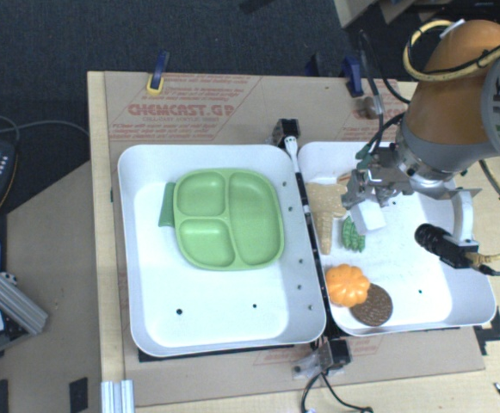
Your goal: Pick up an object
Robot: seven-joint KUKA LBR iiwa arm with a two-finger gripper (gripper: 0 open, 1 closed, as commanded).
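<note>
Figure. The pincer (368, 198) hangs low over the back-left part of the right bin (456, 304), carried by the grey arm with its orange band (460, 67) reaching in from the right. Whether the pincer is released or clenched cannot be told; a small pale block sits at its tip, too indistinct to say whether it is part of the tool or something held. Just below the tip lies a small green leafy item (352, 235), the nearest candidate for the pick. Nearer the front of the same bin, an orange pumpkin-like object (347, 284) touches a dark brown disc (373, 306). A tan patch (321, 209) runs along the bin's left wall.

Risks, as judged from this arrangement: the green item is thin and lies flat close to the left wall, so a descent slightly off line could close on nothing or strike the divider between bins. The pumpkin is rounded and may roll out of a closing grip, nudging the disc. The left bin (146, 308) holds a green sectioned plate (230, 218), well apart from the pincer, on the cardboard-covered worktop (112, 110).
</note>
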